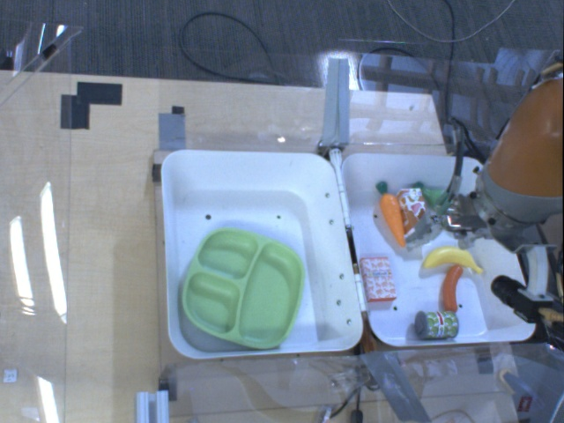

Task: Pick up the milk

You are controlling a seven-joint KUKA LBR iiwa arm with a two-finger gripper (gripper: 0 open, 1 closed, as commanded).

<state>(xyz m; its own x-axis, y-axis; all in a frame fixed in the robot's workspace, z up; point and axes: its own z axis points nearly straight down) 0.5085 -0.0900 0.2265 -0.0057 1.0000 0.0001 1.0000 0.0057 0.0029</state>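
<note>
Camera view records my tool [429,227] low in the right bin [502,324], close to the carrot [392,219] and the milk [411,206]; I cannot tell its state. The milk carton lies in the upper part of that bin, just right of the carrot. A banana [451,259], a sausage [450,287], a can [437,325] and a small red box [377,279] occupy the rest. The left bin [229,179] carries a green divided plate [243,287]. The bench [79,263] is pale wood; dark carpet with cables [225,38] lies beyond.
</note>
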